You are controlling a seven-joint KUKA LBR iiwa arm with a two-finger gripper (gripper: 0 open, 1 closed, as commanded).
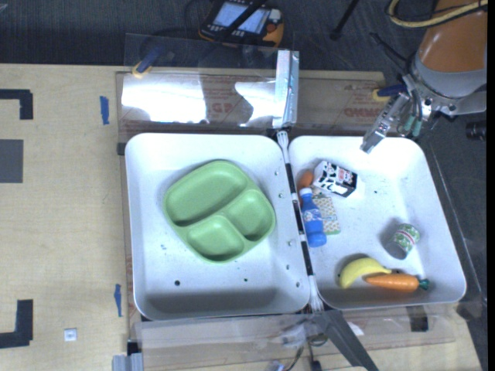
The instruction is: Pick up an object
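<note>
The right bin (433, 199) holds several small objects. A black-and-white carton (336, 178) lies near its far left, with a small orange item (306, 178) beside it. A blue bottle (312, 219) lies along the left wall next to a patterned packet (330, 215). A green can (404, 238) sits toward the right. A yellow banana (361, 270) and an orange carrot (393, 282) lie at the near edge. My gripper (380, 134) hangs above the bin's far rim, apart from every object and with nothing in it.
The left bin (147, 253) holds a green divided plate (220, 209). A clear plastic panel (209, 91) stands behind the bins. A divider wall (298, 230) separates the two bins. The wooden bench (54, 222) stretches to the left.
</note>
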